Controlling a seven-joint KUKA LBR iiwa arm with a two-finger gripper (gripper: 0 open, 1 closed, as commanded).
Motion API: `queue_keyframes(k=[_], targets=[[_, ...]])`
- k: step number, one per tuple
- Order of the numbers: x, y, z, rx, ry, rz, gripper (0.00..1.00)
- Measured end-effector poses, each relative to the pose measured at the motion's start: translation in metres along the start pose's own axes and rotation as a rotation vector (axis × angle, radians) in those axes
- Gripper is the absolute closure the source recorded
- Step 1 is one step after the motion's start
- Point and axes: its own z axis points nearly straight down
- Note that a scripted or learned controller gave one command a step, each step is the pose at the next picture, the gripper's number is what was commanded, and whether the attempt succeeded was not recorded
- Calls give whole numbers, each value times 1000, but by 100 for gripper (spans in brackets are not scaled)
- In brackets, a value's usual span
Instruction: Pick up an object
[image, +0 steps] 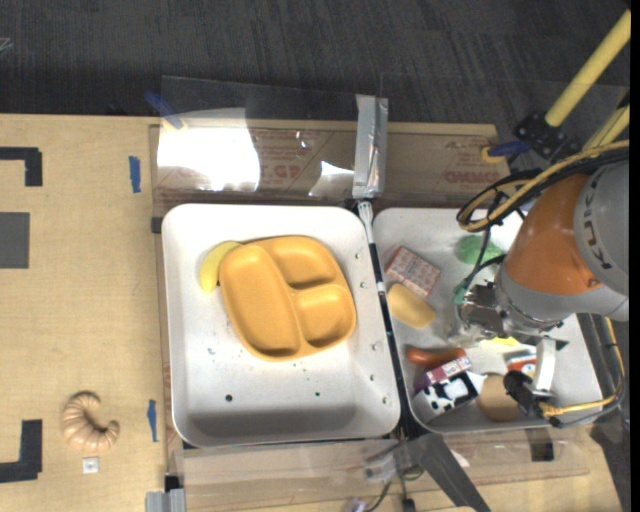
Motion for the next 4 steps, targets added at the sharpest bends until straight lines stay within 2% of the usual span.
queue_keyframes(k=[1,2,3,4], targets=[[82,48,-86,-1,1,186,100],[103,-7,-101,4,0,-233,100],[61,-34,-167,-3,-1,-413,100],[71,-52,-232,-2,-1,-108,100]])
